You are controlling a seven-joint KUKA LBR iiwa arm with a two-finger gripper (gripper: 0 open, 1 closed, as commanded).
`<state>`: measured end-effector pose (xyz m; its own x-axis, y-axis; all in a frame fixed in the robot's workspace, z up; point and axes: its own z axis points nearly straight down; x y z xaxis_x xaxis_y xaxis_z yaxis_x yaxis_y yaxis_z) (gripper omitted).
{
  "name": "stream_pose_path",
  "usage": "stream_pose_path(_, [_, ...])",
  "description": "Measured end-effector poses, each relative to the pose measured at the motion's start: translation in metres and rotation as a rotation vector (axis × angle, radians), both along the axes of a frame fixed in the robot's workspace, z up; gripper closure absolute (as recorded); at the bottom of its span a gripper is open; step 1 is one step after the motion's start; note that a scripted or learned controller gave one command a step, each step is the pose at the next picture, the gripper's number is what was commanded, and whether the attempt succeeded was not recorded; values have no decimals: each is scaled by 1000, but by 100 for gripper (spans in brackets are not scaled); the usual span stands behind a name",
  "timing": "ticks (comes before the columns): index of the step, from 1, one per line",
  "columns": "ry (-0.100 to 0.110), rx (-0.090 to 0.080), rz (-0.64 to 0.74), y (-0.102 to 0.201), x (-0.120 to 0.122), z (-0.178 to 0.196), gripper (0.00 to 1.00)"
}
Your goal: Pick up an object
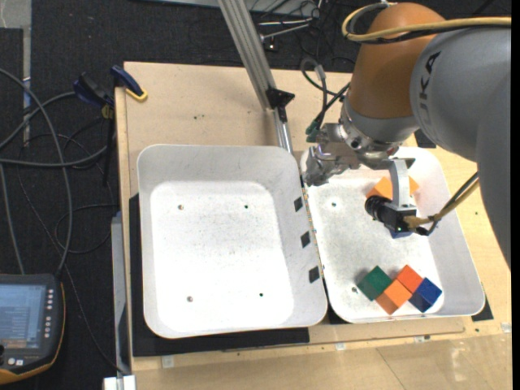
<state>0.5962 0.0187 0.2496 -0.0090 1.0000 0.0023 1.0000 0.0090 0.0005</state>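
Gripper (323, 167): hangs below the arm's (455, 80) orange band (388, 59), over the far left corner of the right bin (463, 250), close to the rim where the two bins meet. Its tip is small, dark and partly lost against the wrist hardware, so whether it is spread or closed cannot be told, and nothing can be made out in it.

Right bin: holds the objects. Four blocks sit clustered at the near edge: a green block (374, 283) at the left, an orange block (394, 296) just beside it toward the front, a second orange block (409, 279) behind that, and a blue block (426, 294) at the right. All four touch or nearly touch their neighbours. A further orange object (382, 188) lies toward the far right of the bin, partly hidden by a white bracket and a small black unit (388, 211) fixed to the arm; its shape cannot be made out. The cluster lies well apart from the gripper.

Left bin (154, 218): white, shallow, speckled floor.

Bench (203, 104): light wood. A blue clamp (114, 84) with a yellow tip grips its far left edge. A slanted metal rail (248, 43) runs from the top of the view down to the gap between the bins. A handheld pendant (24, 323) lies at the lower left, off the bench.
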Motion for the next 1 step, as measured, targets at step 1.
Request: stream_pose_path(1, [1, -1, -1, 44, -6, -6, 100])
